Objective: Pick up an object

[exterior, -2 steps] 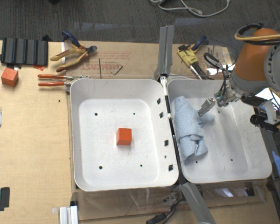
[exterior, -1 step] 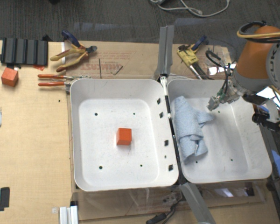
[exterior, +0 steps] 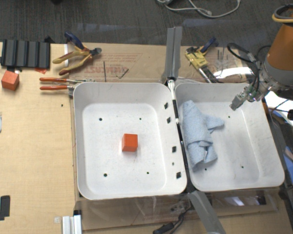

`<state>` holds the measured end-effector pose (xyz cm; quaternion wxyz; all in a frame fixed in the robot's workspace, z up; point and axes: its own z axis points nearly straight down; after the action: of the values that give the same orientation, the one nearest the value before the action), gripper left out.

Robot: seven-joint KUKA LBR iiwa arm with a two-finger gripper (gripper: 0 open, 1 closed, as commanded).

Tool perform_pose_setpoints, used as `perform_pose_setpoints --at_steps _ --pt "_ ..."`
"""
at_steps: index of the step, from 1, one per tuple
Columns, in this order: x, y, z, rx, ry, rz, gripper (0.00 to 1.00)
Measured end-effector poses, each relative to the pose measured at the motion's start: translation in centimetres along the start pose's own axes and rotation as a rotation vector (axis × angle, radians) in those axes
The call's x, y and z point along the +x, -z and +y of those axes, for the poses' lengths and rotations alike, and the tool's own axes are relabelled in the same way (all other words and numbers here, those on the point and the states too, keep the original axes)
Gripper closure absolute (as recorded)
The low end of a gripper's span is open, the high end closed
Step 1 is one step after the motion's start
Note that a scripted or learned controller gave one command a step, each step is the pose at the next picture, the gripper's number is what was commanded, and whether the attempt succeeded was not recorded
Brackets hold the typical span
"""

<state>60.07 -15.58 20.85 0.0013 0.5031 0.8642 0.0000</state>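
- Camera view puts your gripper [exterior: 239,101] over the right bin's [exterior: 263,179] far edge; you cannot tell whether it is apart or together.
- Nearest pickable thing is the crumpled blue-grey cloth [exterior: 198,133], below and left of the pincer, lying against that bin's left wall.
- Come down on its raised fold, clear of the wall.
- An orange cube [exterior: 130,143] sits further left, in the left bin [exterior: 88,179].
- Pliers [exterior: 75,57] lie well off, outside the bins.
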Motion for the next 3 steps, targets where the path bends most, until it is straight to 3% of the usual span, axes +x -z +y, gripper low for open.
perform_pose_setpoints --at_steps 2,3 --pt "-7.3 -0.7 -0.8 -0.002 0.464 -0.001 1.0" --pt "-7.4 0.2 -0.7 -0.005 0.46 -0.006 1.0"
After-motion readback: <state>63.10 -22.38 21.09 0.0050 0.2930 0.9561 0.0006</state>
